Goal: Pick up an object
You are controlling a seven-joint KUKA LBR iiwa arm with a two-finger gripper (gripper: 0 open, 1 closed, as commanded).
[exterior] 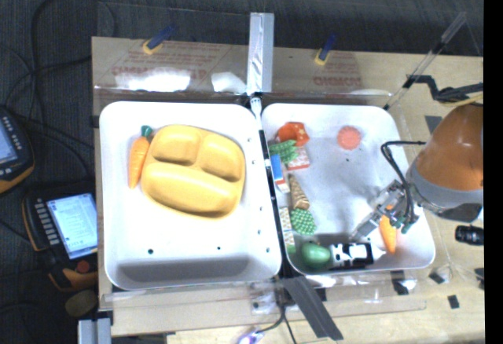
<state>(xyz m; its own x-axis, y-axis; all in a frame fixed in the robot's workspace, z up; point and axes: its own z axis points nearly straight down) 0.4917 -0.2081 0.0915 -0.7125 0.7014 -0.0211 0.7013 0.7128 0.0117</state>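
Two shallow white bins sit side by side. In the right bin (369, 118), the gripper (391, 213) hovers at the right wall, just beside a small orange carrot-shaped toy (388, 235). A yellow sectioned plastic tray (192, 170) lies in the left bin (189, 268).

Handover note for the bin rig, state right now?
Gripper: low in the right bin near its right wall, over a small orange carrot-like piece. No grasp can be confirmed from this view.
Right bin also holds: pink disc, red-orange item, green round piece, black-and-white item, and packets along the left wall.
Left bin: yellow divided tray, orange carrot beside it.
Done: arm is down at the bin.
Left: confirm grasp, lift an object.
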